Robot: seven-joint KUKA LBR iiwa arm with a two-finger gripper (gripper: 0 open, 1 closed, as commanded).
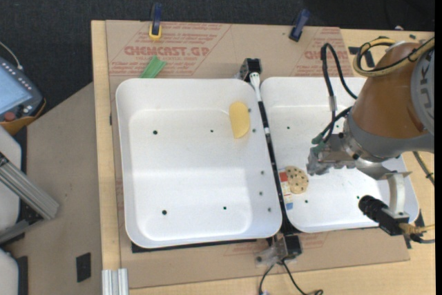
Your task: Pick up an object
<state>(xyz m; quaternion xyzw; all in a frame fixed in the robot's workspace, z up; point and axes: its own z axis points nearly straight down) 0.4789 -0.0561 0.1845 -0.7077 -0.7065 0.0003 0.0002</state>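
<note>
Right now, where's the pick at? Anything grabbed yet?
Done: the arm has reached into the right bin, with the gripper low beside the round spotted object near the divider. In hand: nothing visibly held; that object lies on the bin floor. The fingers' state can't be read. Left: grasp and lift. The yellow object in the left bin sits untouched.

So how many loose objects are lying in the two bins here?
4 visible: a yellow piece in the left bin; a round tan item, a small red piece and a small blue piece in the right bin. The arm may hide more.
</note>
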